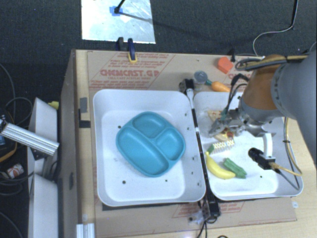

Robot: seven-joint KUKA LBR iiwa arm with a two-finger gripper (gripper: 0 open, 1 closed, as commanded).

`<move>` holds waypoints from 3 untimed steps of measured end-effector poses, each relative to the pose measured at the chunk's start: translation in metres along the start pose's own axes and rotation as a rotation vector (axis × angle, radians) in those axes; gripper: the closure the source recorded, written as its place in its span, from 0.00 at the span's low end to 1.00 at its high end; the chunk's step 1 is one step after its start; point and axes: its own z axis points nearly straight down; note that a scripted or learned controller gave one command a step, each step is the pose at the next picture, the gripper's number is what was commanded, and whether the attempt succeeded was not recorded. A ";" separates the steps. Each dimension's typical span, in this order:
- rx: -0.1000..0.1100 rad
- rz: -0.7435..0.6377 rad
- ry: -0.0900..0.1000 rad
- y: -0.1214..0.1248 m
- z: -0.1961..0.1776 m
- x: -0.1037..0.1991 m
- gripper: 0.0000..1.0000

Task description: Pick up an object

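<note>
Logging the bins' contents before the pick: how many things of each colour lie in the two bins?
Blue: 1, the divided plate
Yellow: 1, the banana
Green: 1, the green piece
White: 1, the small toothed block
Total: 4 clearly visible; items under the end effector are unclear.

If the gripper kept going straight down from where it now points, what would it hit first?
Probably the small patterned object lying under the gripper in the right bin; the banana lies nearer the camera. Depth is unclear from this slanted view.

banana | yellow, flat | right bin (beside green piece)
</note>
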 end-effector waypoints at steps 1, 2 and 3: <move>-0.004 -0.002 0.000 0.001 -0.012 0.000 1.00; -0.004 -0.002 -0.002 0.075 -0.083 -0.026 1.00; -0.002 -0.002 -0.001 0.075 -0.083 -0.026 0.00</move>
